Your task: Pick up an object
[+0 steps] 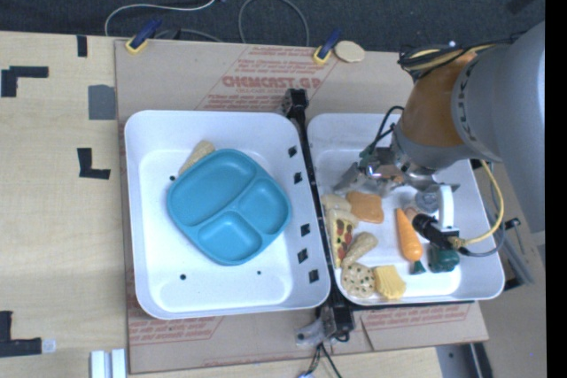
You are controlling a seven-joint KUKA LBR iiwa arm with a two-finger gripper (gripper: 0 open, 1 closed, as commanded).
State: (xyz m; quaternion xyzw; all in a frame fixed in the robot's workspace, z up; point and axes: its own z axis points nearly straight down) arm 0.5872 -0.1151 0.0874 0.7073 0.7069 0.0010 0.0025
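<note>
The right bin [350, 130] holds several toy foods. An orange bread-like piece [366, 207] lies near its middle, and an orange carrot [407, 234] lies to its right. A pizza slice [342, 237], a beige piece [360, 248], a round cracker [358, 279] and a yellow cheese block [389, 281] sit along the front left. A dark green item [444, 259] rests at the front right. My gripper [379, 172] hangs low over the bin's middle, just above and behind the orange bread-like piece. Its wrist hides what is beneath it.
The left bin [151, 137] holds a blue divided plate [229, 205] with a tan item [197, 155] poking out at its back left. A black divider [306, 181] runs between the bins. The grey arm [505, 102] covers the right bin's back right corner.
</note>
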